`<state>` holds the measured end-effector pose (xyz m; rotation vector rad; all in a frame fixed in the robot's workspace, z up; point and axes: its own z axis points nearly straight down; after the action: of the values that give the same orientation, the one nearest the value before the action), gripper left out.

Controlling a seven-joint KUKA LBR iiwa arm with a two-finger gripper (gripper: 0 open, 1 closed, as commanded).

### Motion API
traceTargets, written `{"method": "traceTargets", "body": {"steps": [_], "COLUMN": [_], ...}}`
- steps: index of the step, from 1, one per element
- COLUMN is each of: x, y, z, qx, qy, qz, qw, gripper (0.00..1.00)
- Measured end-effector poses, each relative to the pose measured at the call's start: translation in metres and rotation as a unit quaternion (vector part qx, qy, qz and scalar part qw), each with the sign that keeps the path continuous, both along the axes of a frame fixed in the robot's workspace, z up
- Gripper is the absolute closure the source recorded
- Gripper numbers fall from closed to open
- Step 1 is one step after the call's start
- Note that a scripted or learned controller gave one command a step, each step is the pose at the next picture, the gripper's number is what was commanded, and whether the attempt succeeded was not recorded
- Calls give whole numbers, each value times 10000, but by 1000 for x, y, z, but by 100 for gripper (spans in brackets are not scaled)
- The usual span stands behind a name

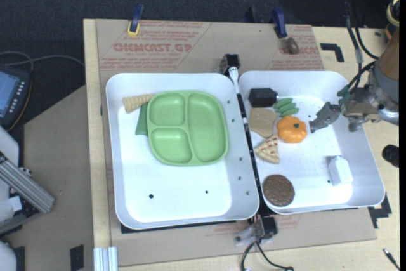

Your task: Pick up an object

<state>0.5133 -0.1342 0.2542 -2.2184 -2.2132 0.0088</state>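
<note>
Lowest in the frame, at the six o'clock edge of the right white plastic bin (pixel 365 190), sits a round brown cookie-like disc (pixel 278 190). Above it, toward twelve o'clock, lie a small yellow waffle-patterned wedge (pixel 268 150), a tan flat slab (pixel 261 121), a small orange toy pumpkin (pixel 292 129), a green pea-pod piece (pixel 285 106) and a black block (pixel 262 97). A small white cylinder (pixel 338 169) rests apart at the bin's four o'clock side. The left white plastic bin (pixel 127 187) holds a green three-compartment plate (pixel 188 126) with a beige cone (pixel 137 102) at its ten o'clock.

Nothing has been lifted yet, as far as I can judge: every object lies on a bin floor, so the whole pick remains to be done.

The grey arm (pixel 387 82) reaches in from three o'clock, low over the right bin. Its claw (pixel 322 117) points toward nine o'clock, just beside the pumpkin and apart from it, with nothing between its fingers; how wide they stand I cannot tell. The pumpkin looks the likeliest target.
</note>
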Motion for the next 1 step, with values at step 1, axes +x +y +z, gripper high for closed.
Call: {"method": "traceTargets", "body": {"steps": [1], "x": [2], "y": [0], "z": [5], "qx": [-10], "qy": [-52], "qz": [12], "qw": [10000], "gripper": [0]}}
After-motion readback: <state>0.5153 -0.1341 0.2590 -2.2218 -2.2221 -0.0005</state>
